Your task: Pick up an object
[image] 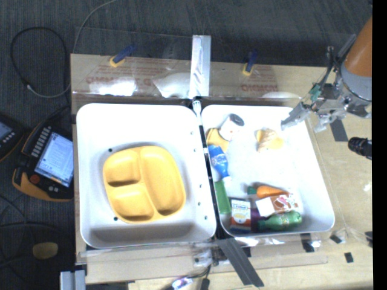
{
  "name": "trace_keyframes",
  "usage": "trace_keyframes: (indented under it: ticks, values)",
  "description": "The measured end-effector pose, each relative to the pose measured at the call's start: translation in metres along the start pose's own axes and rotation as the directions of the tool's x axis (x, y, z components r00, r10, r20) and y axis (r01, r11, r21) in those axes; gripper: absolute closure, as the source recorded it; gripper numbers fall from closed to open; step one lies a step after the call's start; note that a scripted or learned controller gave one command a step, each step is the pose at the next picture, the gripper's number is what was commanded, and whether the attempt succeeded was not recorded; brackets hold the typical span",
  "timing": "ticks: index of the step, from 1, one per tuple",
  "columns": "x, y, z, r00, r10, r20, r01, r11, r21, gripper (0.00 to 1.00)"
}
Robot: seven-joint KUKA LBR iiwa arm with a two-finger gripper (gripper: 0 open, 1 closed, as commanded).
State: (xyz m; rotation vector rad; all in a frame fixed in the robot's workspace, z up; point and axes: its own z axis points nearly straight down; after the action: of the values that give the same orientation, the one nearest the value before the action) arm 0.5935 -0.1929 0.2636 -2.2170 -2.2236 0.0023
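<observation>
Against the near wall of the right bin [323, 186]: a green bottle [281, 221] lying on its side, touching a small carton with an orange label [240, 210]. Just behind these, a white-and-red packet [279, 203] and an orange carrot-shaped piece [269, 191], all bunched in the near half.

Along that bin's left wall, running from near to far: a green tube [221, 195], a blue-and-white bottle [218, 161], then a yellow item [212, 136] near the far left corner. Beside it, a white cylinder with a dark end [230, 124].

In the left bin [91, 132], a yellow divided plate [144, 180], lying flat near the middle.

In the far half of the right bin, well apart from the near cluster, a tan-and-yellow lump [268, 139] alone on the white floor.

Just beyond and right of the lump, over the far right corner, the gripper [290, 121], tilted down toward the bin and holding nothing visible. Open or closed: cannot tell. No contact with the lump.

At the far edge of the bench [357, 234], two blue-and-yellow clamps [124, 54].
</observation>
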Motion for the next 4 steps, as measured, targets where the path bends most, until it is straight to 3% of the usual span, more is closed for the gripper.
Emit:
trace_keyframes:
  ticks: [1, 2, 3, 4]
  values:
    - [0.020, 0.034, 0.049, 0.996, -0.094, 0.002, 0.094, 0.996, 0.000, 0.00]
    - [-0.012, 0.048, 0.142, 0.961, -0.275, 0.003, 0.275, 0.961, 0.001, 0.00]
    - [0.014, 0.076, 0.174, 0.930, -0.367, 0.006, 0.367, 0.930, 0.000, 0.00]
    - [0.014, 0.079, 0.162, 0.930, -0.368, 0.014, 0.368, 0.930, -0.009, 1.00]
